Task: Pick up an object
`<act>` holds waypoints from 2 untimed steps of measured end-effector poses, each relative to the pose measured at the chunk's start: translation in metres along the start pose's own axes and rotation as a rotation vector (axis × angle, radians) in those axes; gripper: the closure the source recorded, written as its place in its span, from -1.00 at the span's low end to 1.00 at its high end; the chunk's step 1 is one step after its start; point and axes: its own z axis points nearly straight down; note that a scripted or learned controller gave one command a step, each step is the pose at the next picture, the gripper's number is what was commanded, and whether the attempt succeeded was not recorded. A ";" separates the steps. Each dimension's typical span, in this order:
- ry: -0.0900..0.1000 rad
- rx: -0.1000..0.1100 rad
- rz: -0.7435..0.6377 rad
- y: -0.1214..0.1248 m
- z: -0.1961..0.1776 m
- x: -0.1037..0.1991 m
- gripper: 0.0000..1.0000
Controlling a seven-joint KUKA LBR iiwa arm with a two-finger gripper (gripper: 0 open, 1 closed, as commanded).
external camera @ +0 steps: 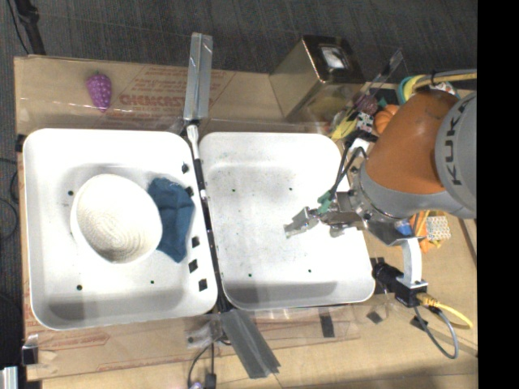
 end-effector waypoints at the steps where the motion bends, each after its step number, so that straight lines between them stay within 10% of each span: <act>1: -0.001 -0.004 0.166 0.061 -0.072 -0.058 -1.00; 2: -0.001 -0.004 0.453 0.094 -0.156 -0.057 -1.00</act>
